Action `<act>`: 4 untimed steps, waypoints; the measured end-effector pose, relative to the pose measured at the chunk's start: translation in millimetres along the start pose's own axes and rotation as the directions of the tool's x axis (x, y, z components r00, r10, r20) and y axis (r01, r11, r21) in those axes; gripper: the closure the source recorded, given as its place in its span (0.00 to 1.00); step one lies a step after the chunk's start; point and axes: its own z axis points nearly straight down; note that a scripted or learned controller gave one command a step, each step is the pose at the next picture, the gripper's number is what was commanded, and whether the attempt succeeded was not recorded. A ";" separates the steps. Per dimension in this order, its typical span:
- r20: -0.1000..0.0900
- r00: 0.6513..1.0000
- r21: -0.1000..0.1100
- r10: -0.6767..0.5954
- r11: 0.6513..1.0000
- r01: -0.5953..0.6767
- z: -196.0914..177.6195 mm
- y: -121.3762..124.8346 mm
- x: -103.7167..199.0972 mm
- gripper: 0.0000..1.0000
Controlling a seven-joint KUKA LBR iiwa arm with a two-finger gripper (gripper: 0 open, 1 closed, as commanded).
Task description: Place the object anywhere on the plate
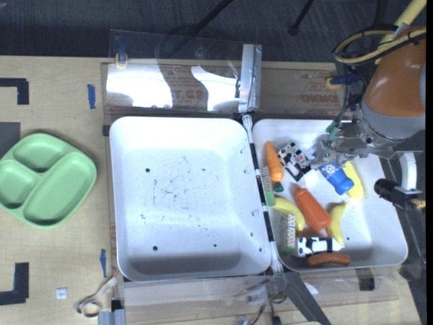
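Several toys are heaped beneath the claw [329, 149], whose grip cannot be told, so picking is judged underway, with the green plate [44, 179] set far left on the tabletop [54, 263].

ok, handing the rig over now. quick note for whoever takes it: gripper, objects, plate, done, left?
Gripper: low over the upper part of the right bin, among the toys; fingers' state unreadable, no object seen between them.
Objects: all in the right bin: carrot, orange bottle, bananas, blue bottle, checkered block.
Plate: green, divided, on the bench left of the left bin.
Done: nothing on the plate.
Left: pick an object, carry it over, set it on the plate.
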 end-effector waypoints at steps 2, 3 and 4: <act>0.000 0.997 0.003 -0.082 0.997 0.082 38.9 -44.5 64.3 0.00; 0.000 0.997 0.003 -0.082 0.997 0.082 38.9 -44.5 64.3 0.00; 0.000 0.997 0.003 -0.082 0.997 0.082 38.9 -44.5 64.3 0.00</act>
